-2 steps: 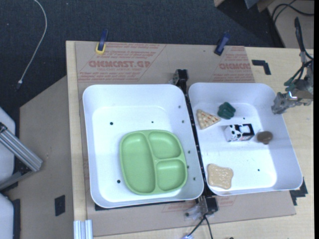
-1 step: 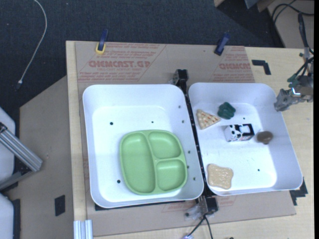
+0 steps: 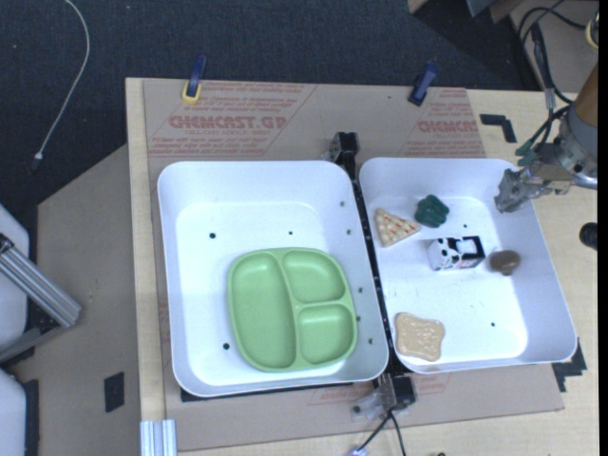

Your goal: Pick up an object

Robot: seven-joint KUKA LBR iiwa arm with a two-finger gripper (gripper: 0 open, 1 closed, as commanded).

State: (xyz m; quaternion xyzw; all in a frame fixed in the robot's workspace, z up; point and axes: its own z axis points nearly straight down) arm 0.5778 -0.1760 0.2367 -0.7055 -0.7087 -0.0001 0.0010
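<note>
dark blue-grey carpet surrounds the bench (image 3: 285,112), whose top is a tan board printed with faded red lettering and pinned at its far edge by a yellow-and-blue clamp (image 3: 194,80) and a blue clamp (image 3: 423,84). two shallow white bins sit on it side by side, touching along a dark seam. the left bin (image 3: 190,207) holds a pale green divided plate (image 3: 291,308) with one long compartment and two smaller ones, lying toward the bin's near half. the right bin (image 3: 532,321) holds the small things: a tan slice of toy bread (image 3: 419,336) near its front left corner, a triangular pizza slice (image 3: 394,226) close to the left wall, a black-and-white cow-patterned block (image 3: 457,252) around the middle, a dark green lump (image 3: 432,210) just behind and left of that block, and a small brown rounded piece (image 3: 503,262) just right of the block. the grey arm (image 3: 579,145) enters from the right, and its tool (image 3: 514,193) hangs over the far right rim of the right bin, apart from all the objects; nothing sits between its fingers, and whether they are spread or closed i cannot tell. a thin white cable (image 3: 66,74) curls across the carpet at the upper left.
</note>
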